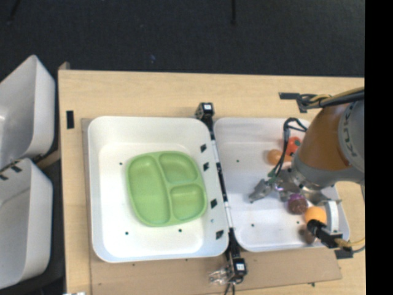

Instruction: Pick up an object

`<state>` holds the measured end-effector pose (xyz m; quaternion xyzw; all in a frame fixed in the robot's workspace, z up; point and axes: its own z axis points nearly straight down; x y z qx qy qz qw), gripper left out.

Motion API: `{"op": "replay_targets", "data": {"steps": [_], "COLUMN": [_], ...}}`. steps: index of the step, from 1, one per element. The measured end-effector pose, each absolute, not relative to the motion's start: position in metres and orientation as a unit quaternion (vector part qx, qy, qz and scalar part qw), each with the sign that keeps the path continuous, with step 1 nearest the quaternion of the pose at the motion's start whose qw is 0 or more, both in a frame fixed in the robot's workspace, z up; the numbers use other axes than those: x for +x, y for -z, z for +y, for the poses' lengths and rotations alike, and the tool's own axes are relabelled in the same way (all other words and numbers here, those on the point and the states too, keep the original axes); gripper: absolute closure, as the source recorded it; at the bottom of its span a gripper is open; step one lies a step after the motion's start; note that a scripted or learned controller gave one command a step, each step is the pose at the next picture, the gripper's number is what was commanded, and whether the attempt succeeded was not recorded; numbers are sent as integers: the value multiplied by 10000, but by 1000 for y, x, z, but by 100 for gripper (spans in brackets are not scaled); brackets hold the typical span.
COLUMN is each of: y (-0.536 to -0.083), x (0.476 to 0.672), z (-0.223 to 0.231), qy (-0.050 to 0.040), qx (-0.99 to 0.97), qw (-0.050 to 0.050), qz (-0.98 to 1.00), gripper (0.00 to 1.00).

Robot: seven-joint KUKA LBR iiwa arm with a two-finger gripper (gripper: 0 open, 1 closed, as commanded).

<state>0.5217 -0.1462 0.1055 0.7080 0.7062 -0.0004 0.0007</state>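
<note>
Orange-banded, my arm (328,143) hangs over the right bin (245,146), since every loose piece lies there. My claw (263,189) reaches low over bare floor, its spread too blurred to tell. Just beside it sit a purple ball (298,204) and yellow-orange piece (315,214); the green tray (166,187) fills the left bin (104,165).

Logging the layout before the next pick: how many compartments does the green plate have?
3. The green plate in the left bin has one long section along its left side, one at upper right and one at lower right.
</note>
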Motion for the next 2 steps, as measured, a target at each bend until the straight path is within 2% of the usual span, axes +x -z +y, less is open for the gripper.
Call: {"op": "replay_targets", "data": {"steps": [1, 2], "y": [-116, -157], "x": [522, 523], "z": [-147, -151], "qy": [-4, -2], "qx": [7103, 7096], "qw": [13, 9], "qz": [7039, 7046], "gripper": [100, 100]}}
